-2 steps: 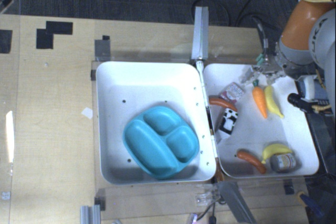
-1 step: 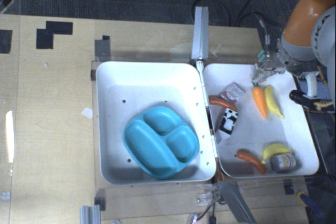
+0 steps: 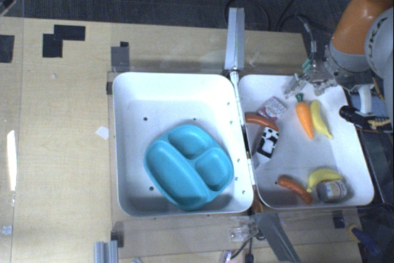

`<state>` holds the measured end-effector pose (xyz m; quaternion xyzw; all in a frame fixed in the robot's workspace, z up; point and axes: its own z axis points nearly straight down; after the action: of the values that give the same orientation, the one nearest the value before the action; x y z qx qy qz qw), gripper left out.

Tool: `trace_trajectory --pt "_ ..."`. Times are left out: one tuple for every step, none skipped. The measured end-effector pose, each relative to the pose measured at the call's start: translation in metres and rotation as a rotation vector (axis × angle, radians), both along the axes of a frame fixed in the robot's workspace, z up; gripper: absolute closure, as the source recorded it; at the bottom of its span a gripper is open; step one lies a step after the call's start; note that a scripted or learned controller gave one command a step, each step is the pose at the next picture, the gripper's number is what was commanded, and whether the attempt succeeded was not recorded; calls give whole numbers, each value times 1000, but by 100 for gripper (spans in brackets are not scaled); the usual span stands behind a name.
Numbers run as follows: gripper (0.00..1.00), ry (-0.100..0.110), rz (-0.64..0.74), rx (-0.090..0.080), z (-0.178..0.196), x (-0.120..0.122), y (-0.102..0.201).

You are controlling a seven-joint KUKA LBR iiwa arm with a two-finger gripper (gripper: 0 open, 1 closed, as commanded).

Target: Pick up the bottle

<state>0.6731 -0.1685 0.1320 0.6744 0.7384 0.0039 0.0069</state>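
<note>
White plastic bins sit side by side on a light wooden bench (image 3: pixel 61 151), and pretty much all the clutter is in the right bin (image 3: pixel 357 151). The bottle (image 3: pixel 333 190), as far as I can make out, is the stubby grey thing lying on its side in the near right corner of that bin, tucked just under a yellow banana (image 3: pixel 321 176) and right beside an orange-red sausage (image 3: pixel 293 187). Further back there's a carrot (image 3: pixel 304 120) lying next to a second banana (image 3: pixel 319 119), plus a small black-and-white box (image 3: pixel 266 143) leaning by the divider, another sausage (image 3: pixel 261 121) and a little wrapped packet (image 3: pixel 273 108). The left bin (image 3: pixel 132 108) just has a blue divided plate (image 3: pixel 189 165) in it. The gripper (image 3: pixel 301 84) hangs over the far edge of the right bin, well apart from the bottle, with its fingers looking spread and nothing between them.
</note>
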Motion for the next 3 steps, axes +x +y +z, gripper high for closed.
trace_trajectory --pt "0 9 5 3 9 -3 58" --pt "0 -11 -93 6 -34 -15 45" --pt "0 8 -157 5 11 -2 82"
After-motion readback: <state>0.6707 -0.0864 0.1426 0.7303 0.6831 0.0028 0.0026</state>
